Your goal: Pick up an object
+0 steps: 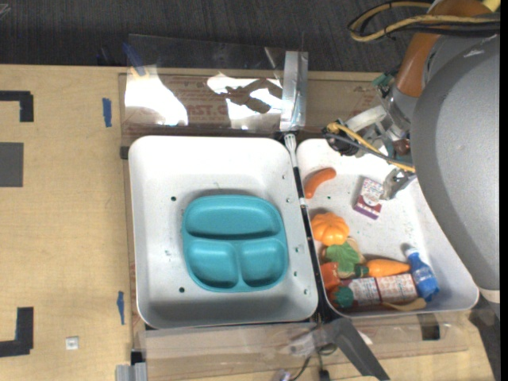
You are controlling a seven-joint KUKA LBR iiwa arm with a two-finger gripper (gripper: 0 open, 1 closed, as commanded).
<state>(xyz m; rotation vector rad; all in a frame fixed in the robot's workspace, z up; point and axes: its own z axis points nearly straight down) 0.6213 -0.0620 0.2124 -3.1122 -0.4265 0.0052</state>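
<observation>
Camera view: the gripper is seen low over the right bin, its metal tips just right of a small purple-and-white carton; whether they are apart cannot be told, and nothing is seen between them. Print on the carton is too small to be read. Below lie a pumpkin, a carrot and a labelled bottle, its label illegible. A teal tray sits in the left bin. The bin's right side is hidden by the arm.

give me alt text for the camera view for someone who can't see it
A grey robot arm reaches from the right over the right bin, which holds a toy pumpkin, carrot, bottle and small packet. The left bin holds a teal divided tray.
</observation>
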